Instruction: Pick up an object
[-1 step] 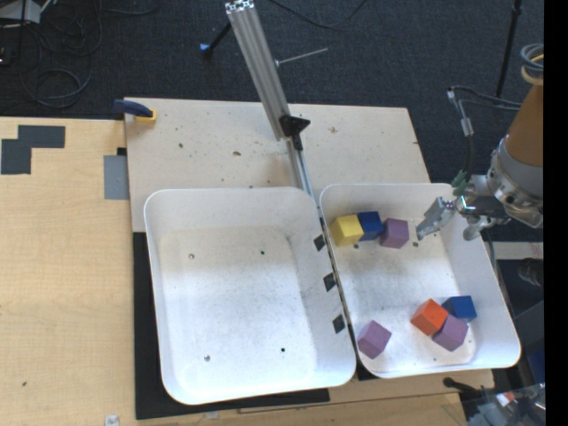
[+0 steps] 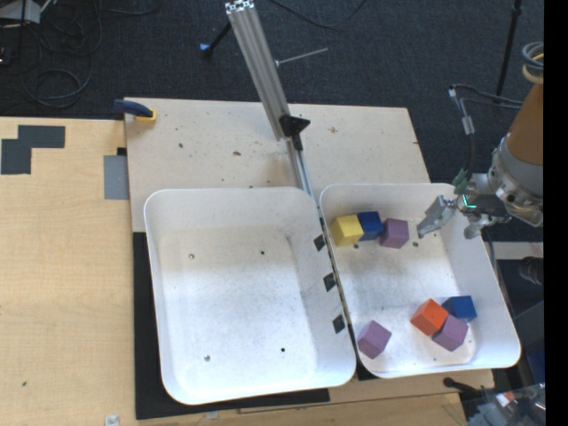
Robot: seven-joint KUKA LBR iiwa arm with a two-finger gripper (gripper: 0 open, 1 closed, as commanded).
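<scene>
- The gripper (image 2: 437,219) hangs over the upper right part of the right bin (image 2: 497,327), at the end of the grey arm that comes in from the right side.
- I cannot tell if the claw is wide or narrow; it looks small and grey here, and no block is seen in it.
- The right bin holds 7 small blocks. 3 sit close together near its upper left corner: a yellow block (image 2: 347,229), a blue block (image 2: 370,224) touching it from behind, and a purple block (image 2: 395,233) just beside them.
- This purple block is the nearest one to the gripper, so I judge it the likely target (the other blocks are also possible).
- Near the lower edge there are an orange block (image 2: 430,316), a second blue block (image 2: 461,307) and a purple one (image 2: 452,333), all touching, and 1 more purple block (image 2: 374,337) apart at the lower left.
- The blocks look light and stiff, probably foam or wood, not fragile, and with flat faces that are not slippery.
- It is best to take the purple block by 2 opposite flat sides; its left side is near the blue block, so the finger has little room there.
- The left bin (image 2: 169,238) carries only small dark specks.
</scene>
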